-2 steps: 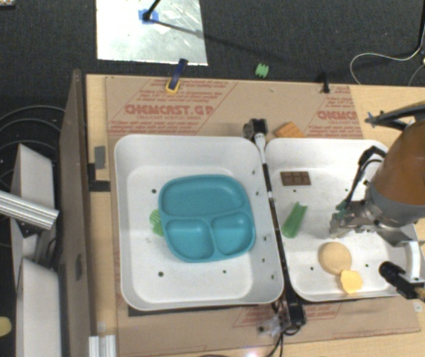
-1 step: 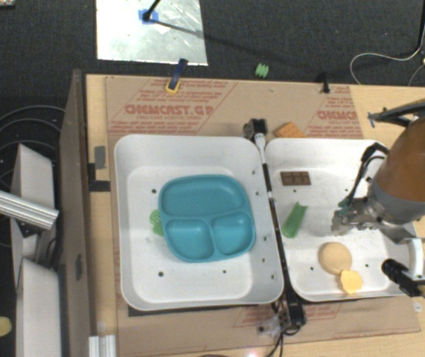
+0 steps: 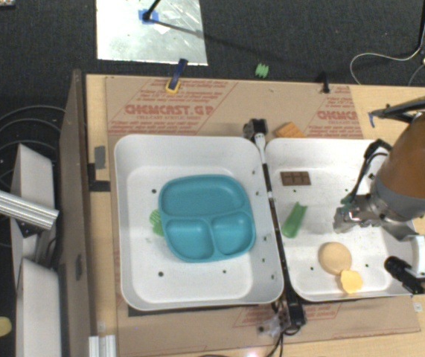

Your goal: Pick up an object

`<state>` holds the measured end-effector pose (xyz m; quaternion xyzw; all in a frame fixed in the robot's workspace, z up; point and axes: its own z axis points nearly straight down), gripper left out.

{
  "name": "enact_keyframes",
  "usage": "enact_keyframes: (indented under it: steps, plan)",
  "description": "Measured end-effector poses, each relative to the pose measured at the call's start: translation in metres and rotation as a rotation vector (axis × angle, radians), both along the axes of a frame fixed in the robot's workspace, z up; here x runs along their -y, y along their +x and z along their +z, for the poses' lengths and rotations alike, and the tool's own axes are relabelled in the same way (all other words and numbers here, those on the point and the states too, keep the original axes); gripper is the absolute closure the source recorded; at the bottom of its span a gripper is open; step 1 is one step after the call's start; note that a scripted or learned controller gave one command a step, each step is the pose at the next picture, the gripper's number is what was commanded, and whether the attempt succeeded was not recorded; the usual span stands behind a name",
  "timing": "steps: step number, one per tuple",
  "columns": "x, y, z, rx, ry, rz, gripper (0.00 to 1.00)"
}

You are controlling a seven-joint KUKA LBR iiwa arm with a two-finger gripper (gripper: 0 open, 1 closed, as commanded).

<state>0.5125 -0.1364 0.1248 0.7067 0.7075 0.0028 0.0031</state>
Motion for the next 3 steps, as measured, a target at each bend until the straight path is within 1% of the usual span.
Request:
enact_keyframes:
  steps: [1,2,3]
  plan:
    - [0.0,0.001,0.01,0.002,0.0,0.001,1.0]
    - [0.0,0.001,0.01,0.002,0.0,0.001,0.0]
    - [-0.006,-0.026,-0.042,-0.007,0.001,-0.002,0.0]
